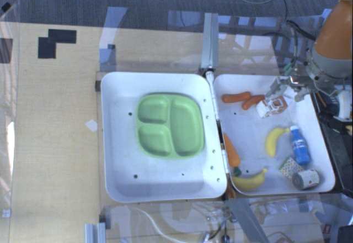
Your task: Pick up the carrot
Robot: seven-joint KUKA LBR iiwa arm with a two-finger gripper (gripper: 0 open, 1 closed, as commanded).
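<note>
Bears two shallow white bins side by side on the wooden bench (55, 142): left bin (118, 181), right bin (325, 181), touching along a shared middle wall.

Reaches in over the far right corner of the right bin: grey arm (331, 68) with an orange band (336, 29), cut off by the picture's right edge. Ends in the gripper (288, 90), low over the bin's far right part, just beside or on a small white and red packet (274, 106). Cannot tell how far open, as dark metal and cables blur together there. Cannot tell either whether touching the packet or merely hanging above it. Nothing seen gripped.

Sits in the middle of the left bin: a green divided plate (168, 126) with three compartments.

Lies against the right bin's left wall, nearer the near edge, well apart from the gripper: the carrot (231, 152), orange, thin end towards the far side, green top partly hidden where it meets a banana (249, 180) in the near left corner.

Lies near the middle of the right bin: a second banana (274, 141), with a blue bottle (299, 147) just beside it towards the right wall.

Rest near the far edge, left of the packet: two orange-red sausage shapes (237, 97), hard to name for certain.

Sit by the near right corner: a grey can (306, 179) on its side and a small patterned packet (288, 167), touching or almost so.
</note>
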